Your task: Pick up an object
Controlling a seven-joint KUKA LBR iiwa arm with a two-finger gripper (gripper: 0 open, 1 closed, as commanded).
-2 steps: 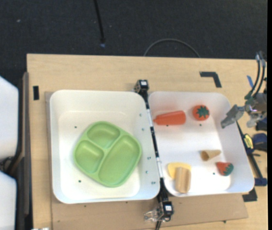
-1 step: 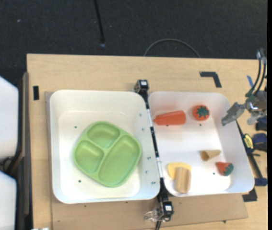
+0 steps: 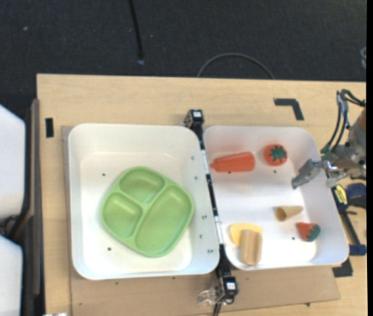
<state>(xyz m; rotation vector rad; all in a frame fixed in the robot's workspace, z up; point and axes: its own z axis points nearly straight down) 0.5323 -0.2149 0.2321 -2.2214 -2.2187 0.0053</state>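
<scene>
The right bin [image 3: 265, 262] holds an orange carrot [image 3: 232, 162], a red tomato with a green top [image 3: 275, 155], a small tan cone [image 3: 289, 212], a red strawberry [image 3: 308, 231], a yellow wedge [image 3: 241, 232] and a tan cylinder [image 3: 250, 247]. My gripper [image 3: 308, 173] reaches in over the bin's right rim, about level with the carrot. It hangs to the lower right of the tomato and above the cone, touching none of them.
The left bin [image 3: 81, 176] holds a green divided plate [image 3: 148, 210]. A raised divider [image 3: 206, 189] runs between the two bins. Cables and blue parts [image 3: 354, 193] crowd the bench by the right bin's right rim.
</scene>
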